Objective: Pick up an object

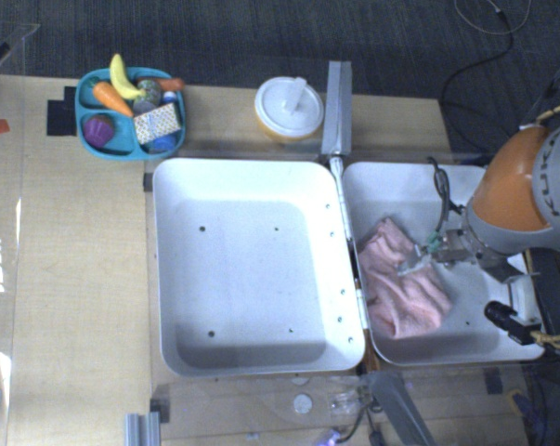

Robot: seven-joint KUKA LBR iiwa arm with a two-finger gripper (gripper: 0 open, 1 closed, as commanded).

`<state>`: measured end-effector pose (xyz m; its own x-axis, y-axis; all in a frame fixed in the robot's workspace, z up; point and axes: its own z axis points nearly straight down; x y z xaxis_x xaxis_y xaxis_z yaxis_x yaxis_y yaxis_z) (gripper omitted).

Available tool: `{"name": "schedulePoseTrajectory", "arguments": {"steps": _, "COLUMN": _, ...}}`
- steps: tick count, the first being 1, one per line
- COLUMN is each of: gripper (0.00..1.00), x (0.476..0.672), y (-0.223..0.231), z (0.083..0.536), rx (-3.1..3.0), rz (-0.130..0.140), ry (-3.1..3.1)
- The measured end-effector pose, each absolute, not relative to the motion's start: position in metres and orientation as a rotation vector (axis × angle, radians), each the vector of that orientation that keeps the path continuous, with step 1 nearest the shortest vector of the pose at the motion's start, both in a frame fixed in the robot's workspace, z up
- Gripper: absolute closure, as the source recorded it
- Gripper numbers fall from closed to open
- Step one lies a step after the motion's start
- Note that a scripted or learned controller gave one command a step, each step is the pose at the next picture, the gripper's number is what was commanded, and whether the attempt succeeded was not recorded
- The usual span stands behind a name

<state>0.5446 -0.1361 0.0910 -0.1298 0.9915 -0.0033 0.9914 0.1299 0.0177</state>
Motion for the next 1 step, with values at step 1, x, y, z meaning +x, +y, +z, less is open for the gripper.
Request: {"name": "schedulePoseTrajectory", "arguments": {"steps": 1, "gripper": 0.0, "x": 0.5598, "y": -0.1024, "z": 0.0913, "rx": 1.947, "rz": 0.014, "ry": 2.446}}
